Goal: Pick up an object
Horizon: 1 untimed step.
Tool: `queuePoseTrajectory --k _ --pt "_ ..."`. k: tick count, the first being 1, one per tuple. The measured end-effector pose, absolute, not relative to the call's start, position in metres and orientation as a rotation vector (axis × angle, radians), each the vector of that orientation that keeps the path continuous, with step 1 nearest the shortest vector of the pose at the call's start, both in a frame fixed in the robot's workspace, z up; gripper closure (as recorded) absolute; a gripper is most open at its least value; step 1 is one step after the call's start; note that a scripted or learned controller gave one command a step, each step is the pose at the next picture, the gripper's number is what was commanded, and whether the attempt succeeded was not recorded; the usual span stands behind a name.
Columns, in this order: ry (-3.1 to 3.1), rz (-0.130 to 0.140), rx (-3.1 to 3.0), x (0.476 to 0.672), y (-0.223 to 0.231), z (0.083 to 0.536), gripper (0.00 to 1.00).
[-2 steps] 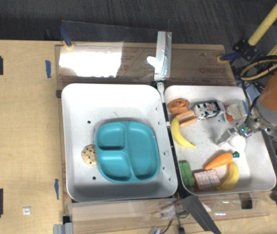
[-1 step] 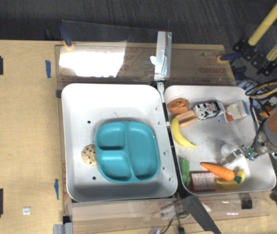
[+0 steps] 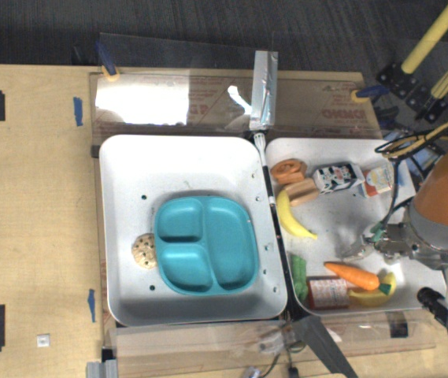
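My gripper hangs low over the right bin, just above and to the right of a carrot. A yellow banana lies to the gripper's left. Behind it are a round orange-brown pastry, a tan block, a small milk carton and a little white and red box. A labelled can, a green item and a yellow toy lie along the bin's front edge.
The left bin holds a teal divided plate and a cookie at its left side. A clear plastic panel stands behind the bins. Cables and yellow bars crowd the back right.
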<state>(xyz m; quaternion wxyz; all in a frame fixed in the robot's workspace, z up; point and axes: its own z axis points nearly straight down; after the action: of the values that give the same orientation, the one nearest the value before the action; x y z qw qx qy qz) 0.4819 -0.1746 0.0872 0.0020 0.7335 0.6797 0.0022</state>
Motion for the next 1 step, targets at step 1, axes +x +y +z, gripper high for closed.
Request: queuePoseTrajectory --k 1 --pt "2.570 0.002 1.791 0.5017 -0.1714 0.0873 0.00"
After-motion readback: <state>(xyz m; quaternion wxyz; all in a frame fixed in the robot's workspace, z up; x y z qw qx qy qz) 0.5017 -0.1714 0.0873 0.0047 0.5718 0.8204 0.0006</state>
